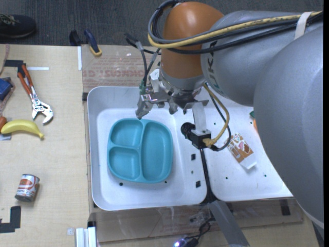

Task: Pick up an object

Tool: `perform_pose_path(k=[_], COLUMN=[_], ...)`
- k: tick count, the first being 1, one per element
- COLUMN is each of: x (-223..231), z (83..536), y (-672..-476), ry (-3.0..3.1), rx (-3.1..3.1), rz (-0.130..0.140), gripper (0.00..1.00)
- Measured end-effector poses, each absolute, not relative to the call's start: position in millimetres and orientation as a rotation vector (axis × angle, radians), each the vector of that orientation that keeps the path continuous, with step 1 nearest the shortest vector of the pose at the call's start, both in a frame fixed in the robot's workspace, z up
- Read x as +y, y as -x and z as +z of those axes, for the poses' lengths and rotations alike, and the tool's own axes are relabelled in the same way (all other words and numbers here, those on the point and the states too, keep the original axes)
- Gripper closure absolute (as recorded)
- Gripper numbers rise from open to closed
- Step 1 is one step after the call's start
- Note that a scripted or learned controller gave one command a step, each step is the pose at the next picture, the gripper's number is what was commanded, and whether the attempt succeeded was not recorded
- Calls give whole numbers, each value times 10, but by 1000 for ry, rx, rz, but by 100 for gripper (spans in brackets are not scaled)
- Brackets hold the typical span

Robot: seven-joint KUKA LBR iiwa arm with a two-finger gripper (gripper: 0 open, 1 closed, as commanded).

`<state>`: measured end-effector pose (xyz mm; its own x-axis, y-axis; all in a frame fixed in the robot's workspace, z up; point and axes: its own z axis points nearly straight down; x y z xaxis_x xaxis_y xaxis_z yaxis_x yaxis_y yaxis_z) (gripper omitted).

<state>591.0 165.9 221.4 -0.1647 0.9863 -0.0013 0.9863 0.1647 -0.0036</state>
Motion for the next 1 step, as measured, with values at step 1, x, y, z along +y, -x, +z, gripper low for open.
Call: perform_pose_path(k=[1], x=[1624], z=[2329], y=[-5883], ry=[2214], rx=[-2228], rz=[5], gripper=[0])
